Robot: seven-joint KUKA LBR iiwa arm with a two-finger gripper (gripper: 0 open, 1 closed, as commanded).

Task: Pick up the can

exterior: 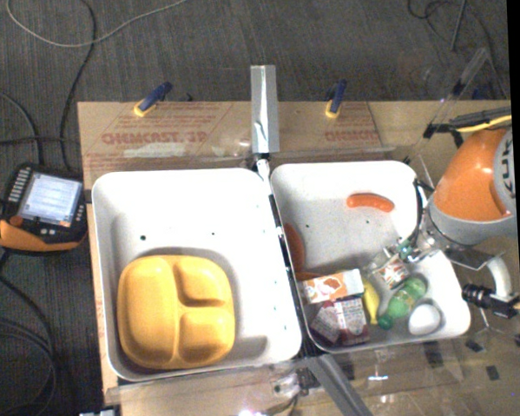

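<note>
In the right bin point(328, 183), what looks like the can point(389, 272), a small silvery object with a brown and white label, lies near the right wall. The gripper point(409, 249) reaches in from the right and hangs just above and to the right of it, very close or touching. The arm's grey wrist and orange band point(473, 192) stand over the bin's right rim. Nothing shows as lifted.
Around the can lie a green bottle point(402, 297), a white object point(425, 318), a yellow item point(370, 304), an orange-white box point(332, 288) and a dark red packet point(342, 321). An orange sausage point(370, 202) lies farther back. A yellow divided plate point(177, 309) sits in the left bin point(181, 185).
</note>
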